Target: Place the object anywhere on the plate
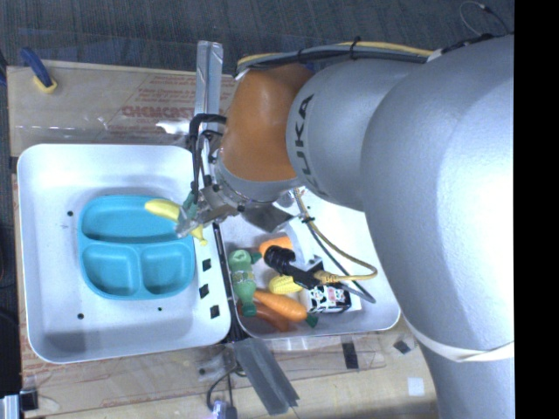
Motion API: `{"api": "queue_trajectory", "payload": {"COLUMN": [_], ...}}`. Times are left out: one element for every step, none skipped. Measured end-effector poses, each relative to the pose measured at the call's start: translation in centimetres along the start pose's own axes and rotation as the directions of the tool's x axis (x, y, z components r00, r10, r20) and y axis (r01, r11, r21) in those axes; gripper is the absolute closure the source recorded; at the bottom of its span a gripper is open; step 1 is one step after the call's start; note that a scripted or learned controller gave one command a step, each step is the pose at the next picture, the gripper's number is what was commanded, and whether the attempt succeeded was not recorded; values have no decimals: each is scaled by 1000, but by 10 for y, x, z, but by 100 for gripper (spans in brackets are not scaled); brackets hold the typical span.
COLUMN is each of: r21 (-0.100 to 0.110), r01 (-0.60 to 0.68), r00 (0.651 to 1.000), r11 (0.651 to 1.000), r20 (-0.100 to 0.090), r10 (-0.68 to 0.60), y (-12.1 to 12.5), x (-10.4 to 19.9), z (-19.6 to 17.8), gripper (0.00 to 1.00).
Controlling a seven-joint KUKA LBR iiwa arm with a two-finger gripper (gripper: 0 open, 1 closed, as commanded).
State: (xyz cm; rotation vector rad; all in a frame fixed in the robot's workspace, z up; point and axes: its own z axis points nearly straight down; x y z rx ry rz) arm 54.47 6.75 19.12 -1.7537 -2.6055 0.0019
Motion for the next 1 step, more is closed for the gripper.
{"api": "queue_trajectory", "payload": {"r21": [0], "r01": [-1], "r00": [1000], "r11": [1000], "r20": [0], "r10": [1], "y": [0], "x": [0], "z": [0], "gripper": [0]}}
